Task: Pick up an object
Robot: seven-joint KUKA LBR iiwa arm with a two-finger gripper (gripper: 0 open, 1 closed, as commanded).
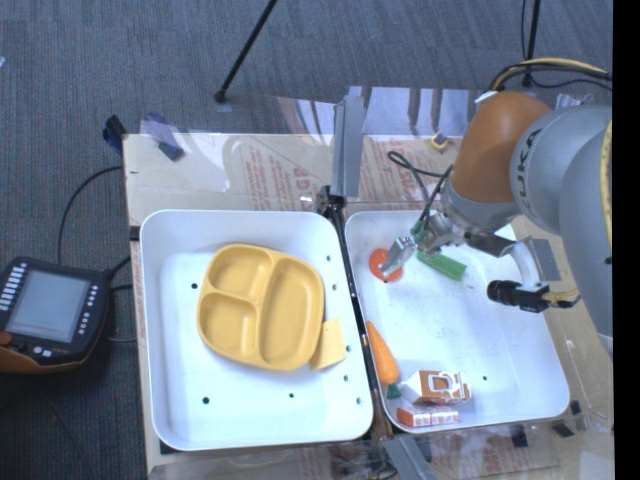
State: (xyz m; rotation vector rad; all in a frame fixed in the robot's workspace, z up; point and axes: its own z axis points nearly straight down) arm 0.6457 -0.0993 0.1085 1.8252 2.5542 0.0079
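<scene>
My gripper (404,252) reaches down into the upper left of the right bin (520,368). Its tip hangs right over a small red round object (384,266), touching or just above it. A green flat piece (443,264) lies just right of the gripper. An orange carrot (381,352) lies along the right bin's left wall. A small orange-and-white carton (440,386) and a red-and-white packet (430,418) rest near the bin's front edge. The arm's grey and orange wrist (505,153) fills the upper right.
The left bin (170,388) holds a yellow divided plate (262,306) with a yellow wedge (331,344) at its right edge. A metal post (347,148) stands behind the bins' divider. A teach pendant (45,313) sits on the floor at left. A black part (518,293) juts over the right bin.
</scene>
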